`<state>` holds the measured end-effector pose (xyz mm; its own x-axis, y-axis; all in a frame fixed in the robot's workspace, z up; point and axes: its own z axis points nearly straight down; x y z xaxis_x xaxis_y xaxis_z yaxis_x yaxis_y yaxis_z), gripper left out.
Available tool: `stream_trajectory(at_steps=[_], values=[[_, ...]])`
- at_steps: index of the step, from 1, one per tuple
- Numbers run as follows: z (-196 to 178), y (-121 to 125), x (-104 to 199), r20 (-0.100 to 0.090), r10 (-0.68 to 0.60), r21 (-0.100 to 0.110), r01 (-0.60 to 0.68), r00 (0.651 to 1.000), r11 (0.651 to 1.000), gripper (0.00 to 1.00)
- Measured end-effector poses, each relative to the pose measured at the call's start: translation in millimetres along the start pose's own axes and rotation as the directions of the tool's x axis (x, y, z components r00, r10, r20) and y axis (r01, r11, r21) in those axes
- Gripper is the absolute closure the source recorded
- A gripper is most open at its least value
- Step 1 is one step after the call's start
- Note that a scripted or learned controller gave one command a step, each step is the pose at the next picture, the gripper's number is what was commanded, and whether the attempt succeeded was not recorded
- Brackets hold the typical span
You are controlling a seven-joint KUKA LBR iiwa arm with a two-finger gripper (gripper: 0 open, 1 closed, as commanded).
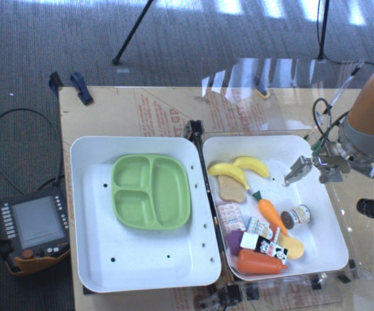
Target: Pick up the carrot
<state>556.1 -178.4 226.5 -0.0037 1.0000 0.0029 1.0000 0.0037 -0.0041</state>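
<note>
Carrot (270, 215) lies in the right bin (328, 203), near the middle, slanted, its green tip toward the far-left corner and its orange body running toward the near-right one. We see it crowded: a slice of bread (231, 188) and two bananas (240, 168) are just beyond the tip, a small can (296, 216) lies just beside it on the right, and small cartons (259, 228) touch or nearly touch its lower end. A red-orange piece (259, 262) rests near the bin's front edge. The left bin (96, 206) carries a green divided plate (151, 191).

Our pincer (298, 170) hangs over the far-right part of the right bin, apart from the carrot and holding nothing; we cannot tell if it is open or closed.

We judge the danger to be the neighbours. If the pincer descends a little off, it can push the can or catch a carton instead. The carrot is round and tapered, so a grasp along its length could let it slide out.
</note>
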Motion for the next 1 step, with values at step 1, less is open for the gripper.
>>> stream_trajectory(at_steps=[1], values=[[140.2,17.9,33.4,0.000,-0.140,-0.003,0.140,0.990,0.990,0.00]])
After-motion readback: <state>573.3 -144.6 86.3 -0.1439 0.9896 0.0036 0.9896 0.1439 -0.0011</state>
